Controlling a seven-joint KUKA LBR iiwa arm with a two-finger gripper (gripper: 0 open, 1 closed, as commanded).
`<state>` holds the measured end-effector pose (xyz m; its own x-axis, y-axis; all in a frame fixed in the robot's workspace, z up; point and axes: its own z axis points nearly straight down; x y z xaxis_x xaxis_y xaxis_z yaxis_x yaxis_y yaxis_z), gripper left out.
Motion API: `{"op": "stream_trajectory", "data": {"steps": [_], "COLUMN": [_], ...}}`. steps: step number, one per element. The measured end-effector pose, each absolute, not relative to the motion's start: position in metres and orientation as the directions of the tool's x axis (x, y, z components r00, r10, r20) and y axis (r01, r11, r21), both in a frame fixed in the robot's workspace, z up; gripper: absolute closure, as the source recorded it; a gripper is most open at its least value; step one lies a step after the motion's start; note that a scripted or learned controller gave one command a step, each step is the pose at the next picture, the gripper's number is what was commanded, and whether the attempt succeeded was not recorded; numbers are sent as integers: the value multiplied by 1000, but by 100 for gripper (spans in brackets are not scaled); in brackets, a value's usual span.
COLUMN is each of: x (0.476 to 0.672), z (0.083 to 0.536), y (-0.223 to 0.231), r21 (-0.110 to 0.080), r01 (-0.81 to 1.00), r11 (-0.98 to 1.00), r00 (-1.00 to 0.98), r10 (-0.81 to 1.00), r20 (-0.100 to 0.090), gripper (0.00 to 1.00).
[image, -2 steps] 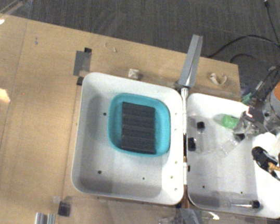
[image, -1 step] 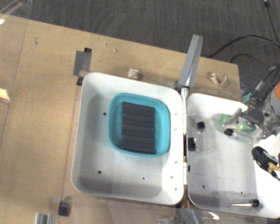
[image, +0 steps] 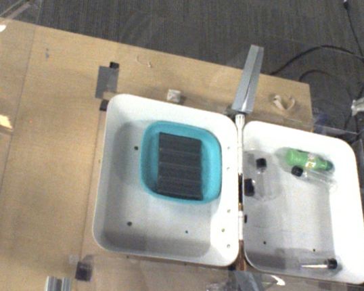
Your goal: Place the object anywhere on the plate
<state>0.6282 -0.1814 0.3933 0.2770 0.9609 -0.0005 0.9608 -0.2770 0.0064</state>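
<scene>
Closest to us, in the near corner of the right bin (image: pixel 361 224), lies a thin stick (image: pixel 317 265) with a black tip. Farther back in that bin rests a green bottle (image: pixel 306 160) on its side. Near the wall between the bins sit two small black caps (image: pixel 260 164) on something clear that is hard to make out.

Both bins sit on the brown table (image: pixel 34 173). The left bin (image: pixel 110 185) holds a blue-green plate (image: pixel 146 163). A dark block (image: pixel 178 167) with ridges lies flat in the middle of the plate, well inside its rim. Nothing else touches it.

If the dark block is the object, then the job looks done, because it is already on the plate and nothing is left but to leave it there. If the object is one of the things in the right bin, then nothing is done yet: it must be picked up and carried over the wall to the plate.

Whether the hand is wide or narrow, I cannot tell.
</scene>
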Motion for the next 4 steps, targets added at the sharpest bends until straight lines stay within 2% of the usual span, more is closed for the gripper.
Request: {"op": "stream_trajectory", "data": {"steps": [1,2,3,4], "x": [636,589,491,575], "z": [435,435,436,434], "y": [-196,-194,-196,-200], "r21": [2,3,5,2], "r01": [920,836,741,573], "r11": [-392,-549,-672,-819], "r00": [392,549,672,819], "r10": [920,836,741,573], "r20": [-1,0,2,0], "gripper": [0,0,0,0]}}
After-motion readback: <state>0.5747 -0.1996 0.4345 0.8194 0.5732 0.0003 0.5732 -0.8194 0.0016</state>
